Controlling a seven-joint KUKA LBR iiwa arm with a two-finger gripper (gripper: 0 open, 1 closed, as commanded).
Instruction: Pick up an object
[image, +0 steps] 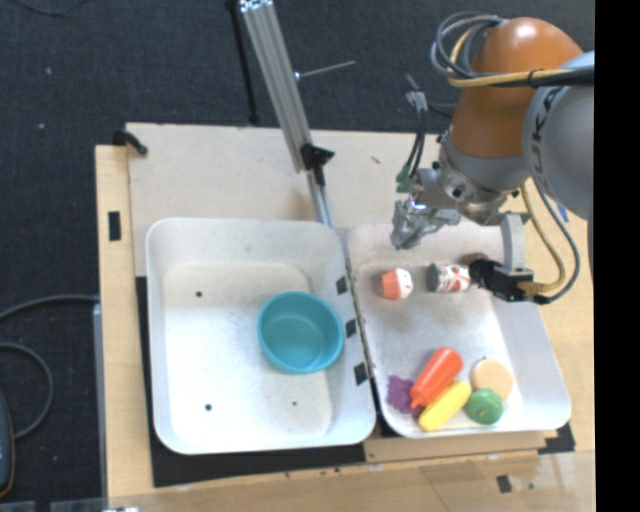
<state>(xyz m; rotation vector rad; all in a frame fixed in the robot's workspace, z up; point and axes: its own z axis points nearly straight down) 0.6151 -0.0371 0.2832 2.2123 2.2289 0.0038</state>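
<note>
Frankly, you cannot tell how the gripper (408, 232) stands at its tip: it is a small grey blur over the far left corner of the right bin (528, 340), and nothing shows held in it. Just below it, you see a small orange-and-white object (396, 284) lying on the bin floor, apart from the tip. Beside that, to its right, lies a dark-and-white piece with a red band (449, 278). At the near edge of the same bin you find a cluster: an orange carrot-shaped toy (437, 372), a yellow piece (444, 407), a green ball (484, 406), a tan round (492, 377) and a purple piece (399, 394), packed close together. In the left bin (180, 300) a blue bowl (300, 332) sits upright near the right wall. Both bins rest on the tabletop (200, 170)
</note>
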